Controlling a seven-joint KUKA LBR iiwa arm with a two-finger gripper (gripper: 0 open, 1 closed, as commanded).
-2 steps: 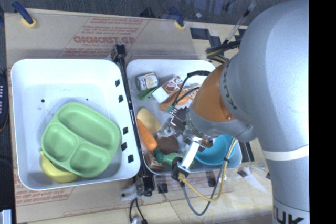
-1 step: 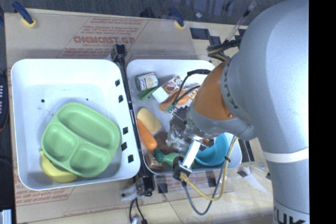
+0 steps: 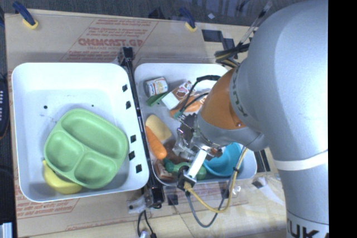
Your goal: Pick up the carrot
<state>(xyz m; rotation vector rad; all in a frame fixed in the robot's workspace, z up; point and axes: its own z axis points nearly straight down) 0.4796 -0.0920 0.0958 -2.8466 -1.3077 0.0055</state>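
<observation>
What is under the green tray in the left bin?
A yellow object pokes out beneath the green tray's near-left corner, on the left bin floor. The tray covers the rest of it, so its shape cannot be told.

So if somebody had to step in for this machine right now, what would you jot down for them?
Gripper: low in the right bin, just right of the carrot; open or shut can't be told from here.
Carrot: lying at the right bin's left side, below a yellow piece, nothing seen gripping it.
Left bin: green tray on a yellow item.
Done: arm lowered beside the carrot.
Left: grasp it and lift it.
</observation>
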